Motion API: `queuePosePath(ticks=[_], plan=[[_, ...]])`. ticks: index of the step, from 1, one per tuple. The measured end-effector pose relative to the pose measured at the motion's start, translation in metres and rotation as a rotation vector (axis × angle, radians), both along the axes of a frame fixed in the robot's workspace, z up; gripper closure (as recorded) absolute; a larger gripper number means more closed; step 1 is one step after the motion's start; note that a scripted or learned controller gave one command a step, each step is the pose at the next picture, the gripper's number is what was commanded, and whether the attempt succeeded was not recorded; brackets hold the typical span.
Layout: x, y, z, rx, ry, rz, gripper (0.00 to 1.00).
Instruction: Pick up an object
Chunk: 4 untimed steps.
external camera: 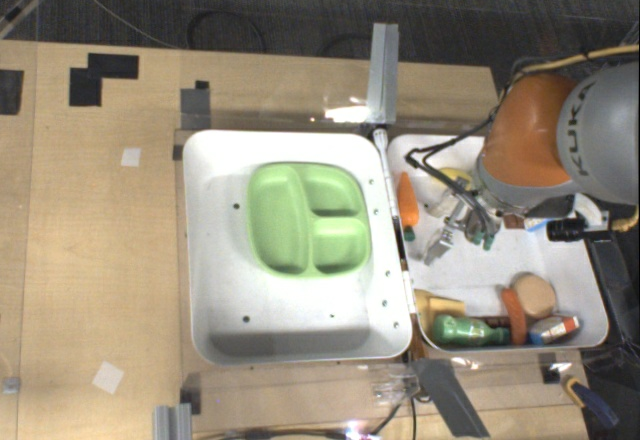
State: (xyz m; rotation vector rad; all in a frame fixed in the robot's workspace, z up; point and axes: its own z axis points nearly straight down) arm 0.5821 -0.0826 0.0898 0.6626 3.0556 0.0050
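Pale wood-grain boards form the bench (pixel 90 258), which is backed by dark ribbed carpet along the top of the view and marked with a few black rectangular patches at the upper left. Two shallow white bins with rounded corners are set side by side on it.

One thing is seen in the left bin (pixel 215 328): a green plastic tray (pixel 305 218), smooth and matte, moulded into three compartments, one long at the left and two smaller at the right.

Several small objects are scattered in the right bin (pixel 560 263). One orange carrot-shaped piece (pixel 408 202) lies along the left wall. One green bottle (pixel 470 332) lies on its side near the front wall, with a tan wedge-like piece (pixel 440 305) just behind it. One round tan object (pixel 533 295), one reddish elongated piece (pixel 515 315) and one small tube with a red and blue end (pixel 553 330) are grouped toward the front right corner. Something yellow (pixel 456 175) is partly hidden under the arm.

One grey arm with a glossy orange band (pixel 530 133) is seen reaching over the right bin. Its metallic jaws (pixel 440 246) are lowered toward bare bin floor, between the carrot-shaped piece and the round tan object; whether they are open or closed cannot be told, and nothing is seen held in them.
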Motion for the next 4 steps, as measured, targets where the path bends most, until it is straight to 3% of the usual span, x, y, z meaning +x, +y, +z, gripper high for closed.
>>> queuePosePath(ticks=[1,2,3,4], plan=[[-0.039,-0.001,0.001,0.002,-0.004,-0.147,0.0],[0.036,-0.014,0.032,0.003,0.004,-0.313,0.0],[0.04,-0.007,-0.001,0.004,0.004,-0.393,0.0],[0.056,-0.006,-0.001,0.005,0.023,-0.577,0.0]])
